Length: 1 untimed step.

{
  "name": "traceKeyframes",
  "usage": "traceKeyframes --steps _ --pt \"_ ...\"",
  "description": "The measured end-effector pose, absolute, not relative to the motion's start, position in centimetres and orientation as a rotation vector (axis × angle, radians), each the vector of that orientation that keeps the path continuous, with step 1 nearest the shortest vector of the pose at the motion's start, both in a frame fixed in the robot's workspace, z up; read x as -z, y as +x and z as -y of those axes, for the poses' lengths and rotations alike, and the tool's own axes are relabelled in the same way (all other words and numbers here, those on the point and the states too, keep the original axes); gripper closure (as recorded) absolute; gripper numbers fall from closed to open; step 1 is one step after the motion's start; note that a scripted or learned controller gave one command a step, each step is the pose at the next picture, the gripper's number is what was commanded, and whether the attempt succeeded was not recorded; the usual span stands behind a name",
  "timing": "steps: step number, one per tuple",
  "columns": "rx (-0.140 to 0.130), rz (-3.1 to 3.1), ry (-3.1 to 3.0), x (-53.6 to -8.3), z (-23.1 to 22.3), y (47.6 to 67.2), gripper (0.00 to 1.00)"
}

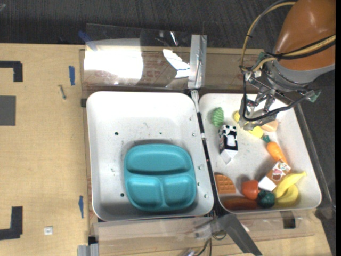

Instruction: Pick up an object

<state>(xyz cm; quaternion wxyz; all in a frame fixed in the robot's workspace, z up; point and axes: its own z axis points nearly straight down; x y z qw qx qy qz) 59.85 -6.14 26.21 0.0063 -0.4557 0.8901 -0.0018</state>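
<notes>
My gripper (254, 112) hangs over the far part of the right bin (309, 159), just above a small yellow piece (237, 116) and a yellow-and-orange wedge (265, 128). To its left lie a green toy (217, 116) and a black-and-white carton (229, 138). An orange carrot (275, 151) lies in front of the gripper. At the near end of the bin sit a red-and-white carton (280, 170), a banana (290, 186), a tomato (249, 188), a dark green item (266, 198), a waffle (225, 183) and a brown sausage (238, 201).
The left bin (106, 121) holds a teal divided tray (160, 176) at its near side. A ridge (201, 137) separates the two bins. A clear plastic sheet (138, 63) lies behind the left bin. Cables loop from the arm above the right bin's far edge.
</notes>
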Motion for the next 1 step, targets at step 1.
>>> traceKeyframes --steps 1 --pt "0.002 -2.567 -1.795 -25.15 5.18 61.26 1.00"
